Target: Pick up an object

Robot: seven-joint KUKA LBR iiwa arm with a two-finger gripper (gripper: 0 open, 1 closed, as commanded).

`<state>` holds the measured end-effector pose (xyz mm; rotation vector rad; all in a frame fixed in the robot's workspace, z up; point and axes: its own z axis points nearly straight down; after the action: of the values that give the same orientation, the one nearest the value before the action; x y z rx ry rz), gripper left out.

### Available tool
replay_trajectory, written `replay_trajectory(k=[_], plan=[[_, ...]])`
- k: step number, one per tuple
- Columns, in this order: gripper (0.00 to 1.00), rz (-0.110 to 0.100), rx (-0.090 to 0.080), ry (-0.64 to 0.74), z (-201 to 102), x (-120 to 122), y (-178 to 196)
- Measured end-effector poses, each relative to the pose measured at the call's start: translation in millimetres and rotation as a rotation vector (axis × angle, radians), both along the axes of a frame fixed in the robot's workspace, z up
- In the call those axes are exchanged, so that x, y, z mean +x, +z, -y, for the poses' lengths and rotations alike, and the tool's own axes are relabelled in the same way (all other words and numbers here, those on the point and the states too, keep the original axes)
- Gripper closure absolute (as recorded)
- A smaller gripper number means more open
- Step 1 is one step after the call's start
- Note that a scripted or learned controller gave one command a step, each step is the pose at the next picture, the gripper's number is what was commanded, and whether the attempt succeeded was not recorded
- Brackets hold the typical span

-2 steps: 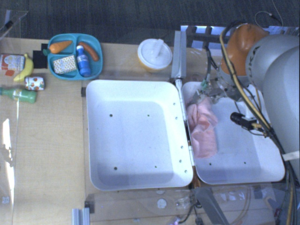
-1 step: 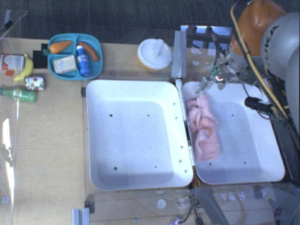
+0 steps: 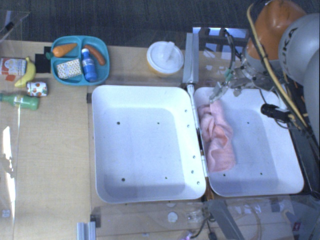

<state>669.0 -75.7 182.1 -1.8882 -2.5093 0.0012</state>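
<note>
A pale wooden bench carries two shallow white bins side by side. The left bin [image 3: 142, 141] shows bare floor; the right bin [image 3: 260, 149] holds a crumpled pink cloth [image 3: 216, 138] against its left wall. The gripper [image 3: 218, 93] hangs just above the cloth's top end, nothing between its fingers; whether it is released or clenched cannot be told. This looks like the approach: next comes a descent onto the folds.

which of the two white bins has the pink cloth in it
The right bin, the one under the gripper. The pink cloth lies along its left wall; the left bin holds no cloth.
</note>
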Motion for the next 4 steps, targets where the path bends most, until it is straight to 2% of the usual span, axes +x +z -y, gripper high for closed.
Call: replay_trajectory(k=[1,2,3,4], plan=[[0.00,-0.002,0.001,0.066,22,-16,-85],[0.00,0.014,-0.001,0.125,37,-67,-92],[0.00,0.015,-0.001,0.117,46,-130,-92],[0.00,-0.001,0.000,0.074,-12,-112,0]])
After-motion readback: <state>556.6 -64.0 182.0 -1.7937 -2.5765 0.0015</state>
